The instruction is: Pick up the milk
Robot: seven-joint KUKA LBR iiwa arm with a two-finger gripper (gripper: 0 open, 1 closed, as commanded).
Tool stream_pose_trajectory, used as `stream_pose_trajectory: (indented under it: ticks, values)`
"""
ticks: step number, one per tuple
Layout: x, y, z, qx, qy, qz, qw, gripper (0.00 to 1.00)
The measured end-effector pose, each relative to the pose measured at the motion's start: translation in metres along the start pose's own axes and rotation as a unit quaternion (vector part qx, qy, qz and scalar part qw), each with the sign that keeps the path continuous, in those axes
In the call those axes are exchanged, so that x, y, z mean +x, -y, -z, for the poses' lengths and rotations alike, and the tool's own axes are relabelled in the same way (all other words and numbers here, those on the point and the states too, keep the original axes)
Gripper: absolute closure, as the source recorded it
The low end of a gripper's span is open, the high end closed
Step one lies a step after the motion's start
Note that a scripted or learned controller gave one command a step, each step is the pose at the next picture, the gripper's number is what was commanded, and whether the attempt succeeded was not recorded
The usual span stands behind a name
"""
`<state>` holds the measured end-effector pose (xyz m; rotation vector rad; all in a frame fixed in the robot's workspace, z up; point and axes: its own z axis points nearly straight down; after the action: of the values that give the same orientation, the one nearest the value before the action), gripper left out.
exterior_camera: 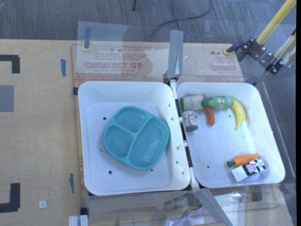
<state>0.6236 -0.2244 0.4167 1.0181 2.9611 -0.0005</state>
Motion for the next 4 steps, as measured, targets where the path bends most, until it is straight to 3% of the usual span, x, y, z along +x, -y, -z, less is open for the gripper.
stream_pose_trajectory:
  ticks: [1, 2, 3, 4]
  values:
    - [0.000, 0.000, 0.000, 0.000, 0.000, 0.000, 1.0000, 0.00]
    - [-0.013, -0.012, -0.131, 0.000, -0.002, -0.001, 1.0000, 0.00]
    - [0.044, -0.075, -0.306, -0.001, -0.002, 0.028, 0.9996, 0.00]
    - [0.038, -0.086, -0.193, 0.000, -0.002, -0.049, 0.9988, 0.00]
